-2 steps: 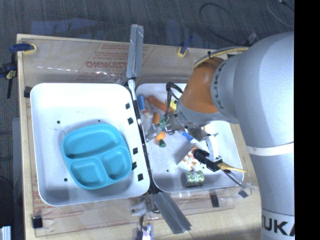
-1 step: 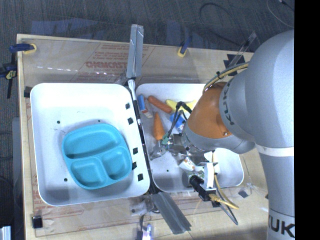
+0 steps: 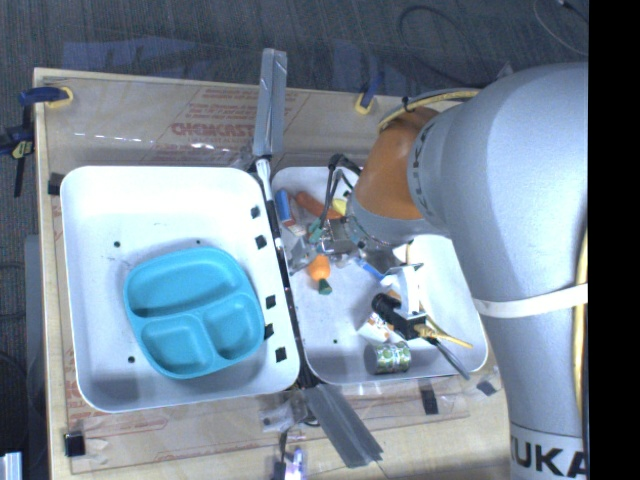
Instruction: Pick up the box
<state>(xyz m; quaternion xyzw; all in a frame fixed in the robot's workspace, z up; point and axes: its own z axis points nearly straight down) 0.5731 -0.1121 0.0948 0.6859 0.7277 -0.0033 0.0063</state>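
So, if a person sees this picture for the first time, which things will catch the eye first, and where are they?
First comes the big grey arm with its orange band, reaching in from the right over the right bin. Next is the blue divided tray, lying alone in the left bin. Small clutter lies under the arm, among it a small orange piece.

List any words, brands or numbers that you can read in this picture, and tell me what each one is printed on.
"UKA": white letters on the base of the grey arm, cut off by the picture's lower edge.
Red print on the bench board behind the left bin: too faint and blurred to read.
Label on the small can in the right bin: too small to read.
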